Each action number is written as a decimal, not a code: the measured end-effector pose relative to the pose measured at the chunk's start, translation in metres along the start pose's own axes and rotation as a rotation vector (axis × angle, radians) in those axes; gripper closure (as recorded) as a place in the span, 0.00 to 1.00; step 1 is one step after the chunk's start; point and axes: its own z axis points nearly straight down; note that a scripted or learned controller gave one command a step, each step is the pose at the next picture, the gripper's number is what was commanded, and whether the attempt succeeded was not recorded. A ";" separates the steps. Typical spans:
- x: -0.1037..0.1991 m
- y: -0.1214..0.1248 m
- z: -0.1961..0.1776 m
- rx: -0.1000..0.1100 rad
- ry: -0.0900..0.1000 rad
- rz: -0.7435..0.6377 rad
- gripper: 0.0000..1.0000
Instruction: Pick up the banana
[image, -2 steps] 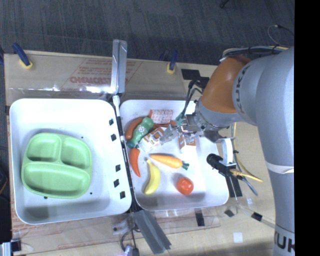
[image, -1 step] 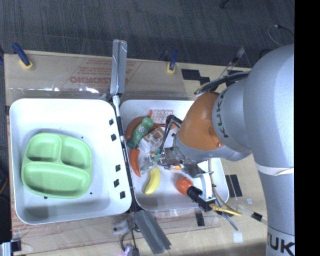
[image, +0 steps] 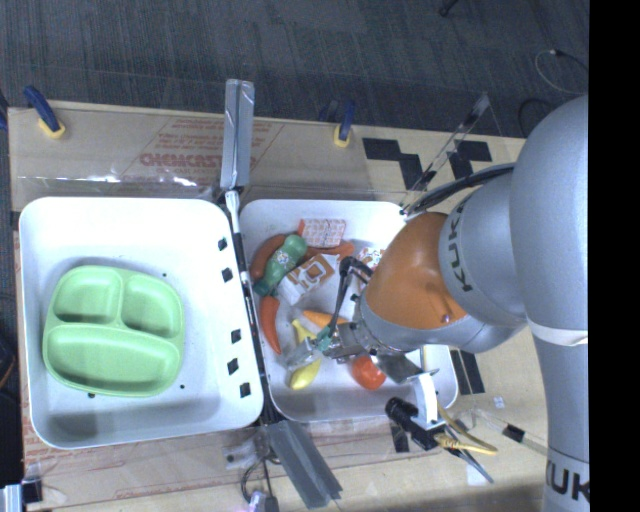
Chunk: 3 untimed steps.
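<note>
Jaws' state cannot be told; they hang near the smooth curved banana (image: 305, 374).

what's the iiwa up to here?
The arm is reaching into the right bin, which is cluttered with toy food. Its gripper is down among the items, close to the yellow banana at the bin's near left corner. The view doesn't show the banana between its fingers, so no grasp is confirmed. A small red item lies just right of the banana. The left bin holds a green divided tray.
</note>
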 end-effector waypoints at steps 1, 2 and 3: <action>0.012 0.002 0.000 0.001 0.001 -0.101 0.00; 0.012 0.001 -0.008 0.005 0.002 -0.107 1.00; 0.070 0.010 -0.159 -0.002 -0.003 -0.053 1.00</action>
